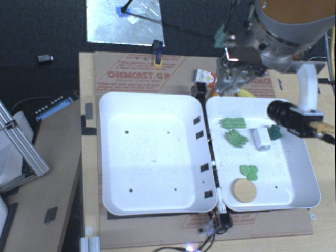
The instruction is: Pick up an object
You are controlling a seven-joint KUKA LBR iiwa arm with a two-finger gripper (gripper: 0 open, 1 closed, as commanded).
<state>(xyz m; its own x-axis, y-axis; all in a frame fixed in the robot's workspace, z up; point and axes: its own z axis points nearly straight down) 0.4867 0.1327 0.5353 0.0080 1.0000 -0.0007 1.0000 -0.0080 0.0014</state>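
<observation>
White plastic, two shallow bins side by side: I see the left bin bare and the right bin holding the clutter. My arm hangs over the right bin's far edge, its gripper above that rim; I cannot tell how it is set. Within the right bin lie a tan disc near the front, a white cylinder, and three green pieces between them.
</observation>
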